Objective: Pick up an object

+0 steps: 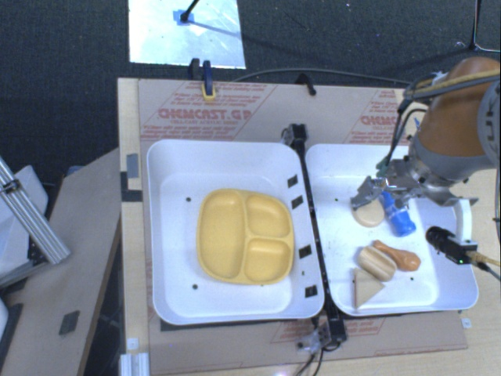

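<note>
My gripper hangs low over the right bin, near its middle. Just under its grey tip lies a cream round piece. A blue bottle-like object lies right beside the gripper, slanting down to the right; I cannot tell whether they touch. Nearer the front of the bin are a hot dog in a bun, an orange piece against it, and a pale wedge.
The left bin holds a yellow divided plate. A black divider with clips runs between the bins. The grey and orange arm reaches in from the right above the right bin's far side.
</note>
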Controlling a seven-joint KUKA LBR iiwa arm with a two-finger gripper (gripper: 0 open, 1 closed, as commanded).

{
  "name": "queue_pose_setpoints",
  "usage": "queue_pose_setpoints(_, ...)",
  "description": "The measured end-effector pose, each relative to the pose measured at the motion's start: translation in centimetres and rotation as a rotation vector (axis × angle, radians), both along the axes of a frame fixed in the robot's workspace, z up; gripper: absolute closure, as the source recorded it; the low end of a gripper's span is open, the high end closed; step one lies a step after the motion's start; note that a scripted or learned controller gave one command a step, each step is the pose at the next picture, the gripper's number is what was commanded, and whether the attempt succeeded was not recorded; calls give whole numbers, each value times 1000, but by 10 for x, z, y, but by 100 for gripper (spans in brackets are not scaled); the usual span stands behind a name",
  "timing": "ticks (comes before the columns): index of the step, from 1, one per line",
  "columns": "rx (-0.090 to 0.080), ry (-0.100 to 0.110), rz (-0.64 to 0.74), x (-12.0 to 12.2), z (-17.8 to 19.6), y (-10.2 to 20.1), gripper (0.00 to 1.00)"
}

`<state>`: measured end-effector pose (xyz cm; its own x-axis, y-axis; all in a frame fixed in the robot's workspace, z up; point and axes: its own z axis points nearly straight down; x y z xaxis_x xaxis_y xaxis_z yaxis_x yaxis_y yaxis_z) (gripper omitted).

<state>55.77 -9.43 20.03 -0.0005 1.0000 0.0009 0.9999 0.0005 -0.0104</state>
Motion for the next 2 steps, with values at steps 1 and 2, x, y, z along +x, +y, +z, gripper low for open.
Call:
queue_pose_setpoints(1,-1,-11,2,3,6,0,0)
queue_pose_setpoints(2,0,-8,2,7,-52,8,0)
